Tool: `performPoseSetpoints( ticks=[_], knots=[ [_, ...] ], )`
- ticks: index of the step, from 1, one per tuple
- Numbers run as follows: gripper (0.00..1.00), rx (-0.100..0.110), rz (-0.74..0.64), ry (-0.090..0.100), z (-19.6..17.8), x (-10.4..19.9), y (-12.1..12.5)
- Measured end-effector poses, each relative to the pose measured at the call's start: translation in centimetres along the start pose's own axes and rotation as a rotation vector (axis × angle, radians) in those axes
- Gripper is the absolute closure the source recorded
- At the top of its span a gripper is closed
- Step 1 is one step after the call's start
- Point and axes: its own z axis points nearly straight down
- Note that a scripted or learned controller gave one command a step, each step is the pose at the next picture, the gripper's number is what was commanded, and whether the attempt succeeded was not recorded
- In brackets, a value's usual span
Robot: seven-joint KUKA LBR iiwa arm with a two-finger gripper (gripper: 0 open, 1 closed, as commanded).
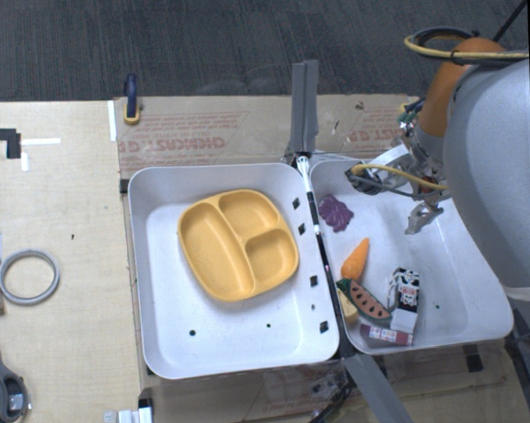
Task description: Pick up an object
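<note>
The camera view looks down at a slant on a light wooden bench (60, 347) carrying two shallow white bins side by side. The left bin (165, 342) holds a yellow divided plate (238, 244) with three compartments, lying flat and turned at an angle.

The right bin (452, 268) holds the small objects. A purple bunch of toy grapes (335, 213) lies near the bin's left wall, toward the far end. Nearer the camera, an orange toy carrot (356, 257) lies tilted, its thick end up and right. Below it sits a toy watermelon slice (367, 301), red with dark seeds and a green rind, lying along the left wall. Just beside that stands a small black-and-white milk carton (405, 292) with a cow-patch pattern, and at its base lies a flat red-and-white packet (386, 334), touching or nearly touching the carton.

The grey arm (500, 170) with its orange band (444, 84) reaches in from the right over the right bin's far end. The end effector (420, 219) hangs above the bin floor, apart from the grapes and the carrot; whether it is spread or closed cannot be told here, and nothing is visibly pinched.

On the bench to the left lie a grey tape ring (28, 276) and scissors (8, 393).
</note>
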Motion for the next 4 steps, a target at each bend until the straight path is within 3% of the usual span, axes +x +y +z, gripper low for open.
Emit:
performPoseSetpoints(
  ticks=[1, 2, 3, 4],
  knots=[
    [1.0, 0.0, -0.005, -0.004, -0.8, 0.0, 0.0],
    [0.0, 0.0, -0.005, -0.004, -0.8, 0.0, 0.0],
    [0.0, 0.0, 0.035, -0.001, 0.6, 1.8, -2.2],
    [0.0, 0.0, 0.036, 0.0, 0.6, 1.8, -2.2]
  ],
)
